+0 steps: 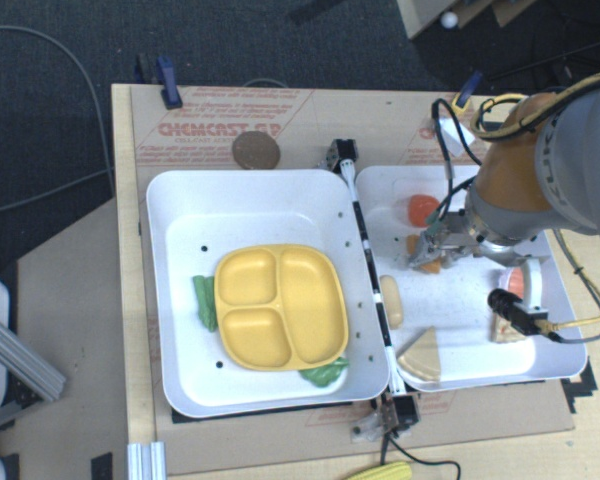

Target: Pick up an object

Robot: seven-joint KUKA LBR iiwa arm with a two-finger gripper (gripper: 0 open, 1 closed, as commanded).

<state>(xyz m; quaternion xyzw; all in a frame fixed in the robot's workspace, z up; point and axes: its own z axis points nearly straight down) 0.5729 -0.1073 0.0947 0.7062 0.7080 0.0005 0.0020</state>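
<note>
My gripper (435, 245) is low in the right bin (460, 373), near its back left part. Its tip sits on or just over a small orange-brown piece (426, 261); whether that piece is held is hidden. A red-orange round object (422, 208) lies just behind the gripper. A beige oblong item (390, 302) rests against the bin's left wall. At the front left corner lies a beige wedge (420, 356). A red-and-white piece (517, 280) and a tan piece (502, 329) lie at the right side, partly hidden by the arm.
The left bin (180, 218) holds a yellow divided plate (280, 306), with a green item (205, 301) at its left edge and another green item (325, 373) at its front. A brown disc (255, 151) lies on the bench behind the bins.
</note>
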